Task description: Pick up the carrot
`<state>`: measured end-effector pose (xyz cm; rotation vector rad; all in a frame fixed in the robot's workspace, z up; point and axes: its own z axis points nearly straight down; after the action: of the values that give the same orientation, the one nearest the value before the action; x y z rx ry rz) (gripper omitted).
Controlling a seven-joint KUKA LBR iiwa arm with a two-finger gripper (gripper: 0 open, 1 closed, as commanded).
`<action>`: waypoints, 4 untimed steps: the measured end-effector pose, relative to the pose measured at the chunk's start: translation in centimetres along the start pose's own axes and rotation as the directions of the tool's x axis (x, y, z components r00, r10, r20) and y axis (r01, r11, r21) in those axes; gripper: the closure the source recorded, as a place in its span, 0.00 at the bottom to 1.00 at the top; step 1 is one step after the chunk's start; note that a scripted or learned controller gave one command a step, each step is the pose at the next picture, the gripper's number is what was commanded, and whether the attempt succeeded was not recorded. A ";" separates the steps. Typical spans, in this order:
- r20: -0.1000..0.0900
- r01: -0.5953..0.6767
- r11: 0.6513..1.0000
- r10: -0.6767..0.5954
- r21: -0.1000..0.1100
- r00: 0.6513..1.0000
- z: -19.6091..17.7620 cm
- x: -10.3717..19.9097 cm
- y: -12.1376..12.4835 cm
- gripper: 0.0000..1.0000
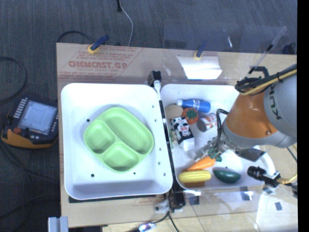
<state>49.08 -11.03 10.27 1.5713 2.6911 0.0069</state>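
Observation:
The carrot (201, 164) is orange with a green top and lies tilted in the lower part of the right bin (227, 91), just above a yellow corn cob (194, 177). My gripper (213, 151) comes down from the grey and orange arm (251, 122) and sits right at the carrot's green upper end. The arm's wrist hides the gripper's tip, so I cannot tell whether it touches the carrot.
A dark green vegetable (226, 176) lies right of the corn. Farther back are a blue bottle (193, 103), a red fruit (191, 114), a small can (206, 123) and a cow-print carton (181, 128). The left bin (72, 178) holds a green divided plate (119, 137).

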 end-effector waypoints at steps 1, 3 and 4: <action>-0.013 -0.315 0.949 0.316 0.023 0.949 -8.2 4.5 2.5 1.00; -0.014 -0.267 0.963 0.268 0.012 0.963 1.2 -0.2 -0.5 0.00; -0.016 0.025 1.000 -0.025 0.007 1.000 1.2 -1.6 -1.3 0.00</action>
<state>48.79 -13.03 9.04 1.5463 2.7259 0.0088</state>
